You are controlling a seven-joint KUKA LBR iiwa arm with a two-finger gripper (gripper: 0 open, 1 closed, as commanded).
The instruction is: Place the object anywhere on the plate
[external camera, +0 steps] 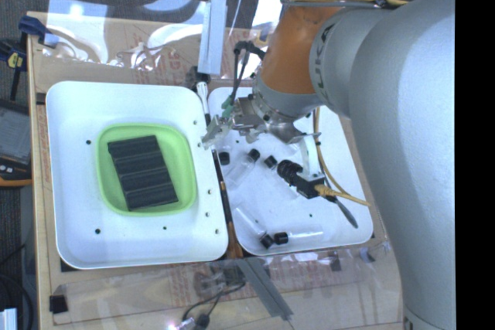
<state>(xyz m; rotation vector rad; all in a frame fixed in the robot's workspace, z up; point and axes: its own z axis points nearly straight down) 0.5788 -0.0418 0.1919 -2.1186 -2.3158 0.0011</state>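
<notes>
Bench (116, 286): two white bins | green plate (182, 166) holds black object (142, 172), left bin (69, 228) | gripper (232, 120): state unreadable

arm (387, 112): I see it coming in from the right, bulky and grey, covering most of the right side from far edge to near edge.
band (290, 50): orange, just above the wrist, on the far side, tilted down toward the left.
wrist (271, 108): bent downward under the band, pointing left and down.
gripper (224, 124): at the arm's left tip, low; I cannot make out its state from here.
</notes>
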